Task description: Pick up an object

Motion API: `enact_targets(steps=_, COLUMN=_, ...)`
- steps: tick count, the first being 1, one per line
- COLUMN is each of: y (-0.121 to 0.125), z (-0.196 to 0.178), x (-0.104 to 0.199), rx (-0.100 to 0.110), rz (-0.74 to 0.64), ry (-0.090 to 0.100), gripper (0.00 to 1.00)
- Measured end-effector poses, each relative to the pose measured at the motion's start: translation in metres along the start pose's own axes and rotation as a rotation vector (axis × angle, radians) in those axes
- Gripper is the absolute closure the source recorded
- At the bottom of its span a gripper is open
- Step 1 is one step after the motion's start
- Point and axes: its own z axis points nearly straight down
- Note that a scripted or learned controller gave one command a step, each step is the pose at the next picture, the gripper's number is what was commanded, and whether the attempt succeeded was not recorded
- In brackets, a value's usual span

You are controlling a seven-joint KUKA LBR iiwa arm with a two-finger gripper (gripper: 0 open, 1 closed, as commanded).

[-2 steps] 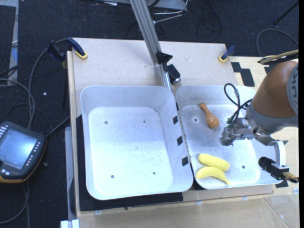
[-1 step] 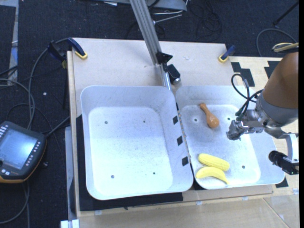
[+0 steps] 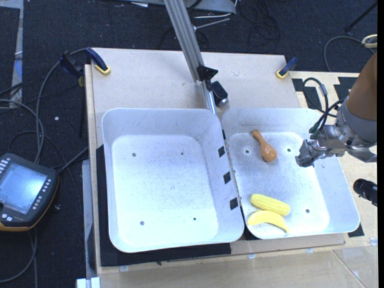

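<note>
In the right bin (image 3: 312, 224) lie three objects: a brown wooden drumstick-shaped piece (image 3: 264, 147) near the back, a yellow corn cob (image 3: 270, 204) toward the front, and a yellow banana (image 3: 268, 221) just in front of the corn. My gripper (image 3: 304, 156) hangs over the right side of that bin, to the right of the brown piece and apart from it. Nothing shows between its fingers.
The left bin (image 3: 120, 131) sits beside the right one, their rims meeting at the middle. A slanted metal pole (image 3: 187, 35) with a small camera mount rises behind the bins. A teach pendant (image 3: 21, 191) lies on the floor at the left.
</note>
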Motion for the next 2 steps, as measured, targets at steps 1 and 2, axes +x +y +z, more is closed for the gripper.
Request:
enact_targets(steps=1, y=0.017, z=0.014, x=0.049, rx=0.005, rz=-0.004, ry=0.002, gripper=1.00)
enact_targets(steps=2, y=0.022, z=0.013, x=0.105, rx=0.005, rz=-0.005, ry=0.002, gripper=1.00)
